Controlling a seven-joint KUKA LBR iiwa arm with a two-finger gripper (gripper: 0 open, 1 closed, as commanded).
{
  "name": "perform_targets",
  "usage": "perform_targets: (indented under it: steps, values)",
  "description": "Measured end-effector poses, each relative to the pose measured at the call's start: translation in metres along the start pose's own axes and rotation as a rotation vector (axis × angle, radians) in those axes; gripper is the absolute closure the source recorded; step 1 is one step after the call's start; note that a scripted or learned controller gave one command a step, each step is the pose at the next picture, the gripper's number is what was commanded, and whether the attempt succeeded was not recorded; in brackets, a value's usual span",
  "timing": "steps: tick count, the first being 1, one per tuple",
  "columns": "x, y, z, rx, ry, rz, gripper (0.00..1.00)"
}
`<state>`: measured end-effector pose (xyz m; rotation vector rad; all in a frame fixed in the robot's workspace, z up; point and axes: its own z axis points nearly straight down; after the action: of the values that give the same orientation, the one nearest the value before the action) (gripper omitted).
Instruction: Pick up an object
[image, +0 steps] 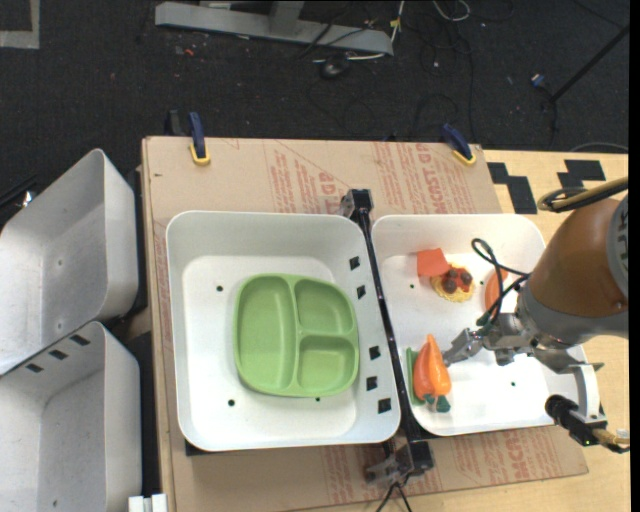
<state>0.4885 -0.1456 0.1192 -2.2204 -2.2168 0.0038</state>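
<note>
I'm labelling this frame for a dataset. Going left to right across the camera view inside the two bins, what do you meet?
Green divided plate → orange carrot-like toy → small round toy with dark berries → gripper, beside the carrot toy.

Green divided plate (297, 336) in left bin (190, 300), pincer (466, 345) beside orange pepper (431, 370)

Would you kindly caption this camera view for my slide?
Gripper beside toy carrot in right bin; green tray in left bin.

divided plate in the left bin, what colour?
Light green plate, seen in the camera view.
</note>
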Motion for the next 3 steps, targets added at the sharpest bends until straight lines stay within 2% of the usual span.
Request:
perform_targets:
  steps: [1, 2, 3]
  values:
    - [0.0, 0.0, 0.028, -0.004, -0.002, 0.001, 0.0]
    - [0.0, 0.0, 0.017, -0.004, -0.001, 0.002, 1.0]
    - [0.0, -0.002, -0.025, -0.008, -0.002, -0.003, 1.0]
